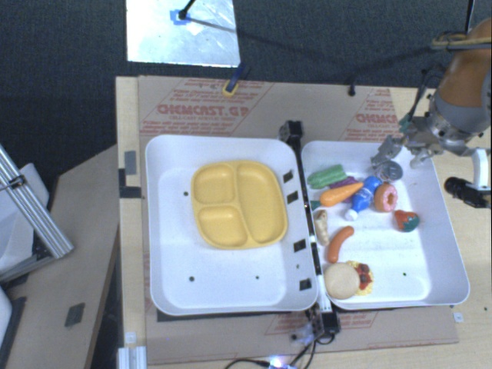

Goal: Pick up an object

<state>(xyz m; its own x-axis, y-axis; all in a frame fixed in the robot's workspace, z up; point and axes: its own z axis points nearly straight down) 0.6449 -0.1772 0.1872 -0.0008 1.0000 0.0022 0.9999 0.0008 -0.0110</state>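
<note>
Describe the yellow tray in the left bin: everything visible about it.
The yellow tray looks like smooth moulded plastic, roughly square with rounded corners. Raised ridges split it into three compartments: two at the back and one at the front left. It lies flat, slightly rotated, near the middle of the left bin, resting on the bin floor. Nothing lies in it.

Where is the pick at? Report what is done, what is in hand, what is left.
Done: the gripper is over the right bin, near its far edge. In hand: nothing visibly held. Left: the whole pick; the carrot, donut and sausage lie in the bin, and the yellow plate sits in the left bin.
</note>
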